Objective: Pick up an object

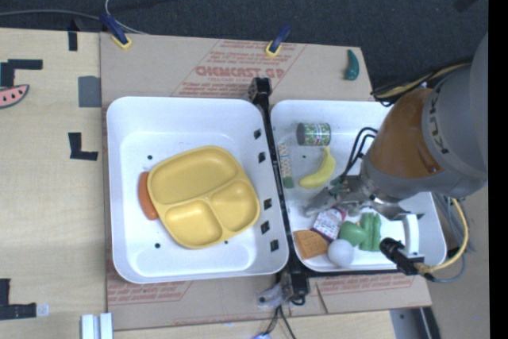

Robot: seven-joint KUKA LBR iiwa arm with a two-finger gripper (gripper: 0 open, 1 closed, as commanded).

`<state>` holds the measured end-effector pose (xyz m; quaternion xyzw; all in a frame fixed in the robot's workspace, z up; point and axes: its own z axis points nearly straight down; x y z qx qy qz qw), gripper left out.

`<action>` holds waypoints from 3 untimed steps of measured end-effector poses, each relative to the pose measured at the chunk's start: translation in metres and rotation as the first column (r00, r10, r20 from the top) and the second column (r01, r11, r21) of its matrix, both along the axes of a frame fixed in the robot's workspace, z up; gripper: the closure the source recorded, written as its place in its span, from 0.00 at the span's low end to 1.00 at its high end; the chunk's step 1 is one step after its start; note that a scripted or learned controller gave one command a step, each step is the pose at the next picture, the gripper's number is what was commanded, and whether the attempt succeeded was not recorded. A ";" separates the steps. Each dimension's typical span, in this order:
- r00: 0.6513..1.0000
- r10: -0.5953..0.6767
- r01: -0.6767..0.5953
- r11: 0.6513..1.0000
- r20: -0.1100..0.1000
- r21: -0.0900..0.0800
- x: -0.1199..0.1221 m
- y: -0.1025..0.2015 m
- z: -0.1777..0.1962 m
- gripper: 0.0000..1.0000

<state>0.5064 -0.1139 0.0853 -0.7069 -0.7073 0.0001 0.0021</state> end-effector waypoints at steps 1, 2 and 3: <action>1.000 0.000 0.000 1.000 0.009 -0.006 0.064 0.017 0.001 0.00; 1.000 0.000 0.000 1.000 0.007 -0.006 0.064 0.017 0.010 1.00; 1.000 0.000 0.000 1.000 0.007 -0.006 0.064 0.017 0.010 0.00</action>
